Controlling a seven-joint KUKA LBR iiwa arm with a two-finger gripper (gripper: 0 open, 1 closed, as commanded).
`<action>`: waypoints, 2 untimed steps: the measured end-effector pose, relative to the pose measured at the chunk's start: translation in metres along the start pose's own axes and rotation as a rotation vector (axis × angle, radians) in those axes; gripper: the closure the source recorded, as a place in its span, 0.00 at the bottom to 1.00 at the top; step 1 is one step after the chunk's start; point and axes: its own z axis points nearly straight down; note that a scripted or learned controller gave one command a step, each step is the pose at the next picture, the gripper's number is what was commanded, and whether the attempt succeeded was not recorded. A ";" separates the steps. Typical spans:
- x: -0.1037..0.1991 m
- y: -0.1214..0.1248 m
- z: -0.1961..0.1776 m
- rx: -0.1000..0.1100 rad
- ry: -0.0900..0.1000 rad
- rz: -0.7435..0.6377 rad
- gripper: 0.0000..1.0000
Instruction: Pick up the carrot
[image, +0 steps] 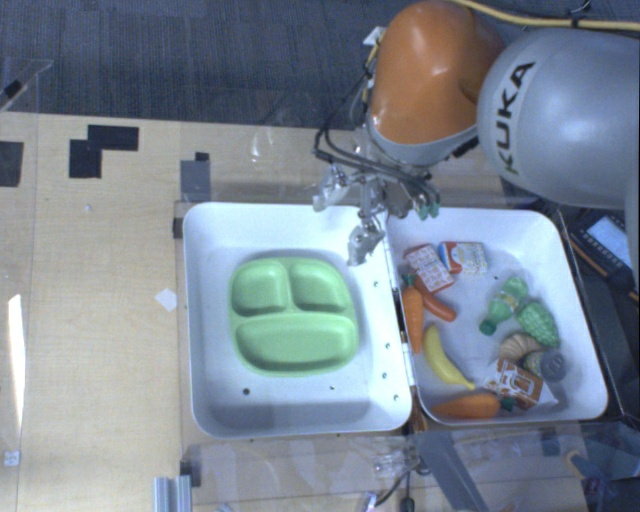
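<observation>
A grey arm with an orange band reaches over the far edge of two shallow white plastic bins (200, 400). Its metal two-finger gripper (364, 240) hangs above the shared rim, holding nothing; whether it is apart or together cannot be told.

The long orange carrot (412, 318) lies along the right bin's left wall (tight against it). A finger could likely strike that wall, or close on the neighbouring short orange sausage (438, 307) or yellow banana (443, 362).

Counted: one carrot, one banana, one green three-compartment tray (294, 314) in the left bin, two bins.
</observation>
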 end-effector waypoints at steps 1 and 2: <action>0.014 -0.095 -0.085 0.002 0.001 -0.188 0.00; -0.016 -0.020 -0.031 -0.004 0.003 -0.605 0.00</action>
